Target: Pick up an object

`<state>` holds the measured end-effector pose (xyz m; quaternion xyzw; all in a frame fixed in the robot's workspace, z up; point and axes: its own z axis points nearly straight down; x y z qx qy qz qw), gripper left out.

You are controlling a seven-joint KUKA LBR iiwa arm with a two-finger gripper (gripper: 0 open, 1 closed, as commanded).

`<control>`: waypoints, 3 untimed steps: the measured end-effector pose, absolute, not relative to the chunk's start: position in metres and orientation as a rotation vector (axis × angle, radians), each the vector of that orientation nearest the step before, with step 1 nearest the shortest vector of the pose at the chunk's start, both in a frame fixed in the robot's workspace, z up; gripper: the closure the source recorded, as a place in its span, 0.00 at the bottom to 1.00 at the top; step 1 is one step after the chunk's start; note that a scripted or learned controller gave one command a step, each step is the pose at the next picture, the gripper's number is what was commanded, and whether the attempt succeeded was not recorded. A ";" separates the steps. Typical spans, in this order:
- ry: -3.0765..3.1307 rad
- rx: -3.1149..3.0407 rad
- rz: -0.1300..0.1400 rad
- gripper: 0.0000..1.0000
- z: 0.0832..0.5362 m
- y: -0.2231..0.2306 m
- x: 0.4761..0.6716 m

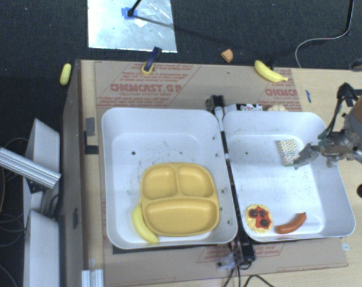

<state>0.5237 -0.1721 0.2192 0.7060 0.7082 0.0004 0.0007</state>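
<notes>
The right bin [324, 178] holds a small tan waffle-like square [286, 150] near its far right, a little round pizza [258, 217] at the front, and an orange sausage [290, 223] beside the pizza. My gripper [306, 155] reaches in from the right, its tip just right of the waffle square and close to it. Nothing can be seen in its grasp. In the left bin [127, 136] lie a yellow divided plate [179, 197] and a yellow banana [142, 225] against the plate's front left edge.
On the cardboard behind the bins lie a banana [269, 71], an orange bit [227, 55] and a blue and yellow clip [151, 60]. A shiny sheet [131, 15] lies farther back. The divider [225, 160] separates the bins.
</notes>
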 end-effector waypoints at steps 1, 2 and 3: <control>2.226 2.217 0.001 0.00 0.157 -0.130 0.583; 2.225 2.213 0.004 1.00 0.168 -0.131 0.584; 2.225 2.214 0.004 0.00 0.168 -0.131 0.584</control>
